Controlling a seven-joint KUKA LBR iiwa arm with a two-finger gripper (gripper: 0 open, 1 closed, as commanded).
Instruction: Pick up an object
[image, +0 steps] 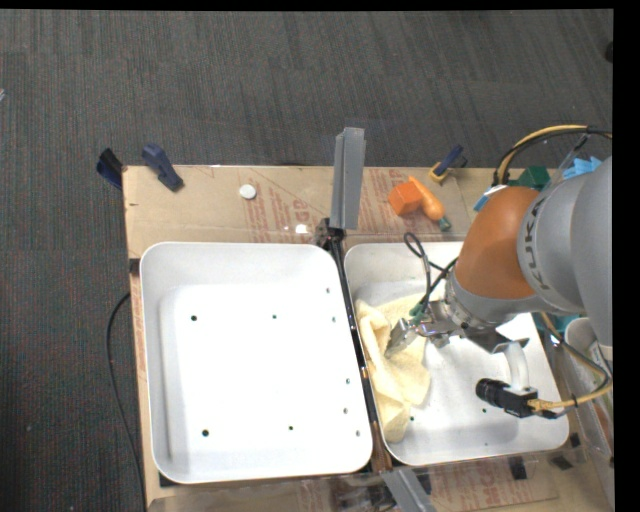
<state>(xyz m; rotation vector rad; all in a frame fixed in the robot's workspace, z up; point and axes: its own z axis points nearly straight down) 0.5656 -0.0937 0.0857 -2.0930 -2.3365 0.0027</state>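
1. From where I stand, the end effector (408, 335) hangs low in the right bin (470, 440), right at the cream cloth (395, 360) that lies along that bin's left wall, beside the divider.
2. The relation that matters: the cloth sits directly under and just to the camera's left of the fingertips, so the coming move is a short drop or pinch, hardly any travel sideways.
3. The cloth's long axis runs from the far end of the bin toward the near end, roughly parallel to the divider; the arm (510, 250) comes in across it from the right.
4. One metal finger appears to press into or onto a fold of the fabric. I cannot tell how far apart the fingers stand, nor whether any cloth is actually between them.
5. The cloth looks soft and limp, pale yellow, bunched in loose folds, wider in the middle and tapering toward the near end. I'd judge it will drape and sag if lifted, and a shallow pinch could slip off.
6. The left bin (250, 360) shows bare white floor with small dark holes.
7. On the worktop (220, 205) behind the bins an orange tool (415, 198) lies well apart from the action.
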